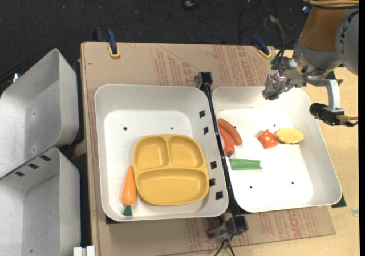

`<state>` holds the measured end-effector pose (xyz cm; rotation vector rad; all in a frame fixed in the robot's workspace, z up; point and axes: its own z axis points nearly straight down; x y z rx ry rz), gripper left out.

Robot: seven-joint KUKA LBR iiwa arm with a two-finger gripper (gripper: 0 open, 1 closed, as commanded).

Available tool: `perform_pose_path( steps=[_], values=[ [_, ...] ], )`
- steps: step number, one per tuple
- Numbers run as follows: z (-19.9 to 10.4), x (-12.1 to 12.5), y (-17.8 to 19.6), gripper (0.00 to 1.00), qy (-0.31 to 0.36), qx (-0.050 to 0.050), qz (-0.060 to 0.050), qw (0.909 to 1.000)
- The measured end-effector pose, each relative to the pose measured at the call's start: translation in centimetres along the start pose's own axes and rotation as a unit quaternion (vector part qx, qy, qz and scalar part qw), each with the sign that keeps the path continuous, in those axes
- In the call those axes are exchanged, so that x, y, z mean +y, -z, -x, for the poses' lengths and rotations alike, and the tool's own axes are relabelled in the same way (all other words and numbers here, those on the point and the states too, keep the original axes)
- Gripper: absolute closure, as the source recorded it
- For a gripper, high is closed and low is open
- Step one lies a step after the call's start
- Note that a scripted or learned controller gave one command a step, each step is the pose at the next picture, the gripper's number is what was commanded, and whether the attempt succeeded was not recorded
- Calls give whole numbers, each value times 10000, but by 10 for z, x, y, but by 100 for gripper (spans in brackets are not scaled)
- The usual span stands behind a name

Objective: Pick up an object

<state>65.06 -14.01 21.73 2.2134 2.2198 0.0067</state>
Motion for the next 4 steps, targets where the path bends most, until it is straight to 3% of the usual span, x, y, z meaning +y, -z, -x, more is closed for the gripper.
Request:
perform_pose_path(
  steps=[2, 4],
  values=[
    [-111, -40, -3, 100, 19, 17, -49, 10000],
    [-217, -64, 6, 100, 25, 19, -50, 10000]
  ],
)
